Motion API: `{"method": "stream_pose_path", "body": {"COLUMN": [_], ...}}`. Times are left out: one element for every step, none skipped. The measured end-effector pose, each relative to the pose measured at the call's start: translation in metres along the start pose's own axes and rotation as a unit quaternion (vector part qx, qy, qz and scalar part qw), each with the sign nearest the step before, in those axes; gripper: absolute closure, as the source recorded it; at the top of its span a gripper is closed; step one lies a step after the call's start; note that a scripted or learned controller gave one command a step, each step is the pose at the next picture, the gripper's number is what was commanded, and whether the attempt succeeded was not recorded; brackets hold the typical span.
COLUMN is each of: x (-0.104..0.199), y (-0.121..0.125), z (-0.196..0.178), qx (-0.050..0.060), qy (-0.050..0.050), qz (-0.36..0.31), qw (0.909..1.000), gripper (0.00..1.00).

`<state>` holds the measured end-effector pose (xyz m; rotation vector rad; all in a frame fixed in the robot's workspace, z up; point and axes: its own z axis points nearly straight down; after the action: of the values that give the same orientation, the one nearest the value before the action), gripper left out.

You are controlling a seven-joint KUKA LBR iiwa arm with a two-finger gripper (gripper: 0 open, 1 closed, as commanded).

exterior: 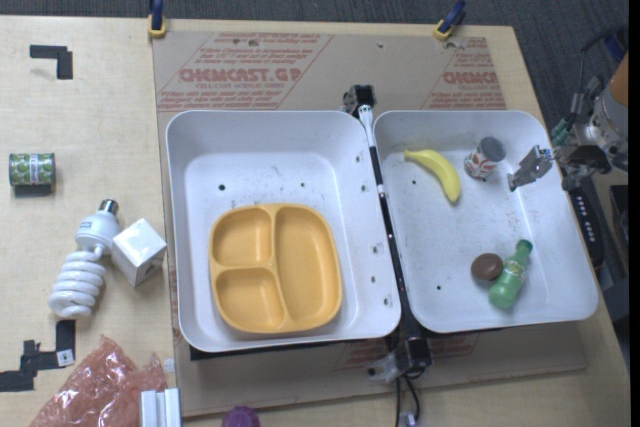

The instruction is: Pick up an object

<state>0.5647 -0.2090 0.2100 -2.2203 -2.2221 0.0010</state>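
Observation:
The right bin (560, 300) holds a yellow banana (436, 172), a small tipped cup (485, 158), a brown round object (487, 266) and a green bottle (510, 275) lying beside it. My gripper (545, 165) hangs at the bin's right rim, just right of the cup and apart from it. Nothing is seen held in it. The arm comes in from the right edge behind it.
The left bin (200, 145) holds a yellow divided plate (275, 267). On the bench left of the bins lie a spiral light bulb (80, 265), a white cube (138, 250), a green can (32, 170) and a red mesh bag (95, 385).

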Motion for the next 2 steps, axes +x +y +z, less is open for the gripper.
{"method": "stream_pose_path", "body": {"x": [0.014, 0.056], "y": [-0.041, -0.087], "z": [0.106, 0.118], "qx": [0.0, 0.0], "qy": [0.0, 0.0], "qz": [0.001, 0.001], "qw": [1.0, 1.0], "gripper": [0.0, 0.0]}}
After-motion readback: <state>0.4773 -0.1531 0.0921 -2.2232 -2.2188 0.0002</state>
